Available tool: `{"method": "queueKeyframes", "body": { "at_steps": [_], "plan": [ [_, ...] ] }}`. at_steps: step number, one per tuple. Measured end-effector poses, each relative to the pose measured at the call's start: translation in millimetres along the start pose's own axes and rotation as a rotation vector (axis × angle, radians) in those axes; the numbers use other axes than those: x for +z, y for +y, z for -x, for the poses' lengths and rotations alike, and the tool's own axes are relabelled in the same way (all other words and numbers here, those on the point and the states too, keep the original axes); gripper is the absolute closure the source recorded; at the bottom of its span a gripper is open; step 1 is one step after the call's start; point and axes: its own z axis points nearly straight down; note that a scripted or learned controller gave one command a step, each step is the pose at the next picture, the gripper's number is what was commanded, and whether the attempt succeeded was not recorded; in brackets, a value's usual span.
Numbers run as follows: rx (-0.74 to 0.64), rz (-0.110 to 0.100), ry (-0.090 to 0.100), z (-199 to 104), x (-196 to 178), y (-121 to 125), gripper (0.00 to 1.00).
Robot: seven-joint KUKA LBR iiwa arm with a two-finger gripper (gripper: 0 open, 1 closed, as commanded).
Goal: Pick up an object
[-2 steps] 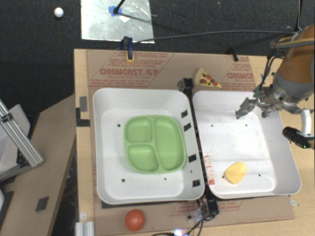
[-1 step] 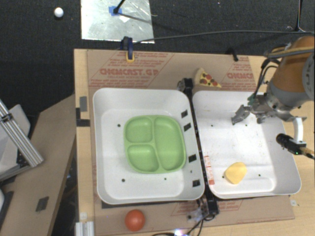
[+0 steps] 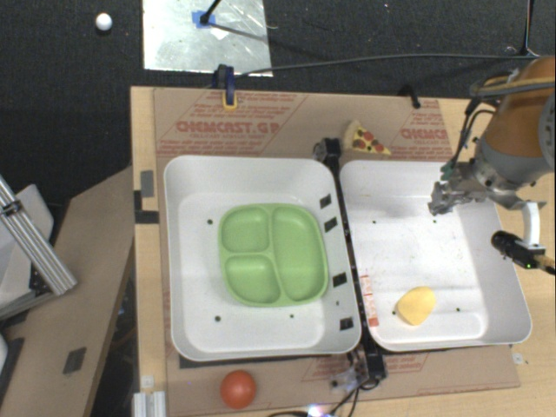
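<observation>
Two white bins are sitting side by side; the right bin [image 3: 486, 259] is holding a yellow object [image 3: 415, 306] near its front edge, likely the pick target. The gripper [image 3: 443, 198] is hovering over that bin's back part, well apart from the yellow object, probably because the arm is reaching in from the right. A green divided tray [image 3: 273, 255] is lying in the left bin [image 3: 187, 233]. Gripper state: cannot tell, too small and blurred. A red ball [image 3: 237, 388] is sitting outside the bins at the front.
</observation>
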Motion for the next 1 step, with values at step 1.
{"method": "queueKeyframes", "body": {
  "at_steps": [1],
  "plan": [
    [-0.003, 0.003, -0.001, 0.0, -65.5, 2.7, 1.0]
  ]
}}
